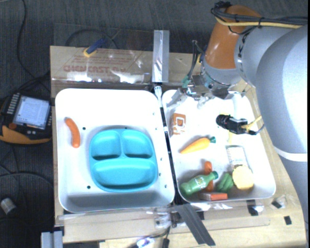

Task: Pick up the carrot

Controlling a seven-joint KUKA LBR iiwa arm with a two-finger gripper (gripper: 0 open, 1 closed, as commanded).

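An orange carrot (195, 145) with a small green top lies on its side near the middle of the right bin (263, 154), its green end pointing right. My gripper (195, 91) hangs over the far edge of that bin, up and behind the carrot and well apart from it. The grey arm with its orange band comes in from the upper right. I see nothing held at the gripper.
Also in the right bin: a small orange-printed carton (178, 124), a green bottle (198, 183), a green pepper (226, 181), a yellow round item (243, 178) and a white packet (235, 153). The left bin (67, 190) holds a blue divided plate (123, 159) and an orange sausage (72, 132).
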